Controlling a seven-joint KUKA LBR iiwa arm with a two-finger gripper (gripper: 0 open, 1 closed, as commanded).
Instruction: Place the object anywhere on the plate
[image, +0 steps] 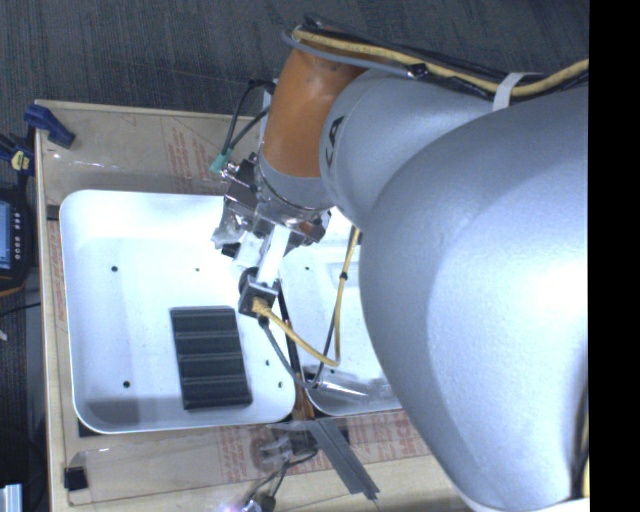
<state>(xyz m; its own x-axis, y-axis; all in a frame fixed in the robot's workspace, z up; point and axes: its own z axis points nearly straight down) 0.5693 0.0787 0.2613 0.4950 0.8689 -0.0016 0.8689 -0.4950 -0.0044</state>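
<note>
Camera view: you see the black ribbed block (210, 357) lying flat in the white bin (90, 300) at the view's left, near its lower wall. The tool (245, 240) hangs above that bin's right side, apart from the block. You cannot tell whether it is open or closed.

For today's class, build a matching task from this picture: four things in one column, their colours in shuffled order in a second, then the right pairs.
Things
1. ribbed block
2. band above the arm's wrist
3. clamp at the bench's upper-left corner
4. left bin

Colours
a. white
b. blue
c. black
d. orange

Pairs: 1-c, 2-d, 3-b, 4-a
</note>
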